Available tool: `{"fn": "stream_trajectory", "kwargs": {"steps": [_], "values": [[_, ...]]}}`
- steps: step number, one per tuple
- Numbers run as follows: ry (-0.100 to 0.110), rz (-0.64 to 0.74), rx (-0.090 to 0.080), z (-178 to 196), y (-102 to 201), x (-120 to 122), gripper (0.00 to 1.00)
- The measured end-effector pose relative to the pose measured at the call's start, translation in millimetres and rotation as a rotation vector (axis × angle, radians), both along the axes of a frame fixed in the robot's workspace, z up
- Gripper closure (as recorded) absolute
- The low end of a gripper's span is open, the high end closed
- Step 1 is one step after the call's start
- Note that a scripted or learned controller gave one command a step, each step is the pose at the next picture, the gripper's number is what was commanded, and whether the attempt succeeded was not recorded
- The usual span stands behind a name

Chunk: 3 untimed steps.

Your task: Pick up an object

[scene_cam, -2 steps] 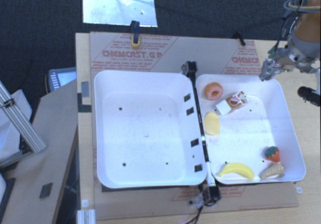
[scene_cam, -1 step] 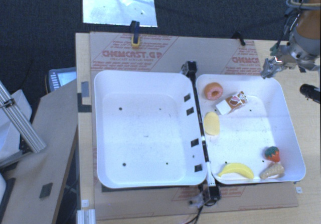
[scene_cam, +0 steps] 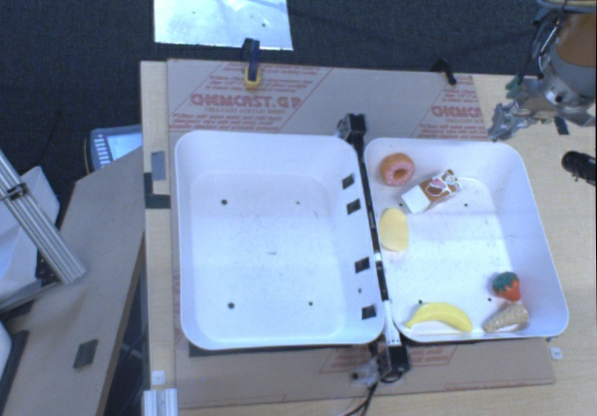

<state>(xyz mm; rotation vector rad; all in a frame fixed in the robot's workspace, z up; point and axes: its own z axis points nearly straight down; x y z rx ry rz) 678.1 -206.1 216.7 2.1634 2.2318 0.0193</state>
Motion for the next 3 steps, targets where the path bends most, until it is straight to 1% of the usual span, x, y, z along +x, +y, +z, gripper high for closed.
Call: {"fn": "stream_trajectory", "kwargs": {"steps": [3], "values": [[-0.012,0.007,-0.005,35,-1,3,1.0]]}}
